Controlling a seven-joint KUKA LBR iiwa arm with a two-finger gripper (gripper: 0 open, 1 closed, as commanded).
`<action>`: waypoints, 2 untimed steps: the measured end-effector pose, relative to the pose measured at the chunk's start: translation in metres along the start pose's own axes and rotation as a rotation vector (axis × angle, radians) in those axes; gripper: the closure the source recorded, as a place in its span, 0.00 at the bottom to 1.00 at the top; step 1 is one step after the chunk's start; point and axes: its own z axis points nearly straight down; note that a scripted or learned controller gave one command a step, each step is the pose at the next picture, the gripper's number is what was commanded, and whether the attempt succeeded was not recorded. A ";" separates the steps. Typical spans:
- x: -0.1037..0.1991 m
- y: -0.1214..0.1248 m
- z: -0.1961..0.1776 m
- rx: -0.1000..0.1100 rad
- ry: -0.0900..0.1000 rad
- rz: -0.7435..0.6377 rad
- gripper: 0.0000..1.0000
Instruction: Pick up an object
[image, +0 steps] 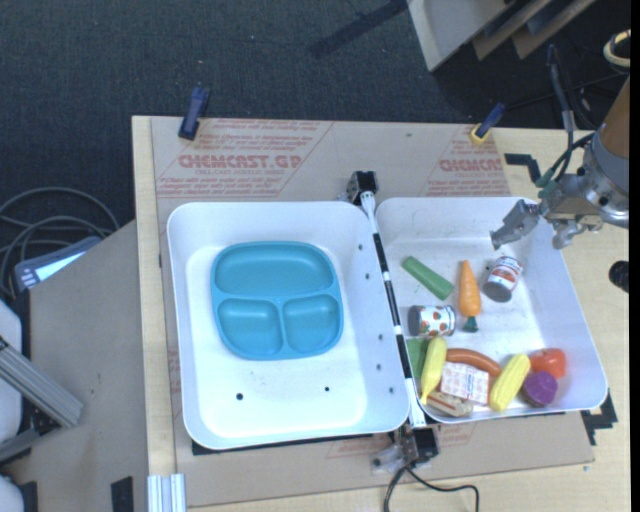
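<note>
The pincer (538, 222), fingers spread and holding nothing, hangs over the right bin's (575, 290) far side, since the toy food (470, 370) crowds its near end.

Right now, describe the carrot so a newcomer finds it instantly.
Look in the right-hand bin, upper middle of the toy food. The carrot lies lengthwise between a green stick and a small can: the only orange cone, tapering to a point at its far end.

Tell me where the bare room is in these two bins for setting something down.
Free: the left bin's floor around the blue tray, widest in front of it; and the right bin's far end beyond the green piece, under the claw. Crowded: the right bin's near end, from the corn to the banana.
</note>
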 end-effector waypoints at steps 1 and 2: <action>0.046 -0.010 0.157 0.005 0.002 0.000 0.00; 0.045 -0.009 0.145 -0.001 0.000 0.001 1.00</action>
